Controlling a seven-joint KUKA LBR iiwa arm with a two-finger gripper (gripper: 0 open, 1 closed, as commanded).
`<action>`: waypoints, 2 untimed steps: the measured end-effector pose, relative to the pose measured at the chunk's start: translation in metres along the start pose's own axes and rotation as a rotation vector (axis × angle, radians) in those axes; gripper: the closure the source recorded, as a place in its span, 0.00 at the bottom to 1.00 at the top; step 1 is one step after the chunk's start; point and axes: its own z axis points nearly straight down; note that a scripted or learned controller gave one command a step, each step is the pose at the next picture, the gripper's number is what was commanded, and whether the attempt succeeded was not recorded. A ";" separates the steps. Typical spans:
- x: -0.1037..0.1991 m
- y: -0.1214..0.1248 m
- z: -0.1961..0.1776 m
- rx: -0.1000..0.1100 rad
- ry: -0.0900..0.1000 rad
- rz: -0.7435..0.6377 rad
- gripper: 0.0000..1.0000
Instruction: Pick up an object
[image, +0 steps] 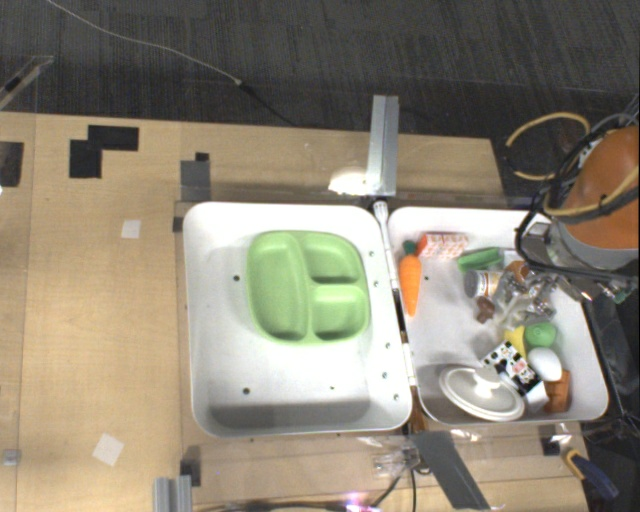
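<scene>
The right bin (440, 340) holds several small objects. An orange carrot (410, 282) lies by its left wall, with a pink and white packet (446, 243) and a green item (481, 258) near the back. My gripper (525, 292) hangs low over the bin's right half, just right of a small brown and silver can (485, 285) and above a green ball (540, 333). I see nothing held in the gripper.
Near the front of the right bin lie a white bowl (483, 392), a black and white checkered item (511, 365), a white egg shape (546, 362) and a brown piece (559, 391). The left bin (215, 380) holds a green divided plate (306, 285).
</scene>
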 end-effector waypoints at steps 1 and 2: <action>0.000 0.000 0.000 0.000 0.000 0.001 0.00; 0.035 0.006 0.064 0.008 -0.003 0.023 0.00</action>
